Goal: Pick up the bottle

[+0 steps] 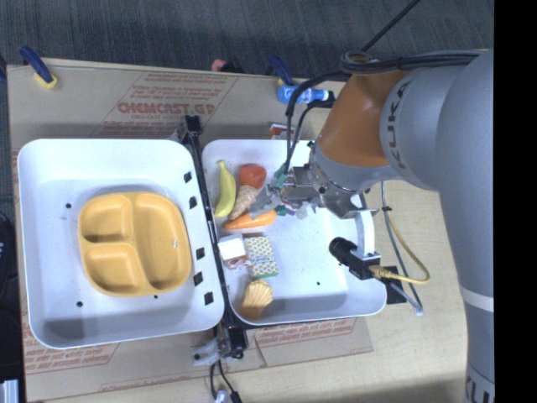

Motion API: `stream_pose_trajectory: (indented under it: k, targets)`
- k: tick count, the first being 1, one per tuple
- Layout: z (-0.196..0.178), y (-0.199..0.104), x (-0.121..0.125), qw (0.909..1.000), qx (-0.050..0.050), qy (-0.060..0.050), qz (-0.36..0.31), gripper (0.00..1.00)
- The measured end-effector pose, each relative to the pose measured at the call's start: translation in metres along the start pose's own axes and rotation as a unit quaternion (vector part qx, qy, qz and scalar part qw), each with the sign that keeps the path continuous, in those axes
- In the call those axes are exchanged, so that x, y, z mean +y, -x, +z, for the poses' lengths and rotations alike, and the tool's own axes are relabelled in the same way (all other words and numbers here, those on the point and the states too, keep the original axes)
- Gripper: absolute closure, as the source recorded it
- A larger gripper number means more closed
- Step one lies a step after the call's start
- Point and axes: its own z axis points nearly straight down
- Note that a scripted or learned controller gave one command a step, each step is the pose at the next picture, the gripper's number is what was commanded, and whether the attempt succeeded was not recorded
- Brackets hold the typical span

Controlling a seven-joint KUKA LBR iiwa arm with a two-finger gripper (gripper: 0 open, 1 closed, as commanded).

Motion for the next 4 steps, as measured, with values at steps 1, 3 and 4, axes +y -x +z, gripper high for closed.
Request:
stream_pose_trajectory:
  k: [1,3,4]
  targets:
    - [-0.010,0.000,0.000,1.0000,0.000,-0.001,-0.003,1.00]
    - [-0.030,-0.082,-0.072,0.9863,-0.001,0.000,-0.165,1.00]
    - [0.002,-0.139,-0.072,0.9828,-0.001,0.000,-0.185,1.00]
